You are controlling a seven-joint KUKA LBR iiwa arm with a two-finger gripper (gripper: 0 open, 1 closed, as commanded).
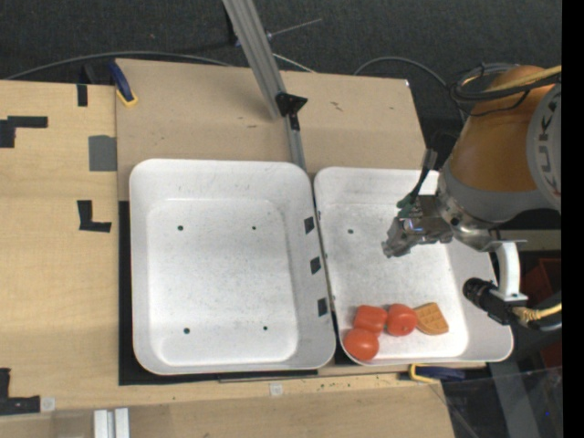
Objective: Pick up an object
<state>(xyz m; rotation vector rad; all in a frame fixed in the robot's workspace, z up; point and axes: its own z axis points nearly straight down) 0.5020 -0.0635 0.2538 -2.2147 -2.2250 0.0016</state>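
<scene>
Three red pieces (pixel 379 327) and cracker (pixel 432 318) line the right bin's (pixel 365 199) near edge

Arm (pixel 511 153) cut off at right edge — fingers (pixel 399 245) too blurred to tell.

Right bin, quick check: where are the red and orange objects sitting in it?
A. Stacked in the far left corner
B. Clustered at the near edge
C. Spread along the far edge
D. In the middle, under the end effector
B. The three red objects and the orange object lie together by the near edge of the right bin, while the end effector is above the bin's middle, apart from them.
</scene>
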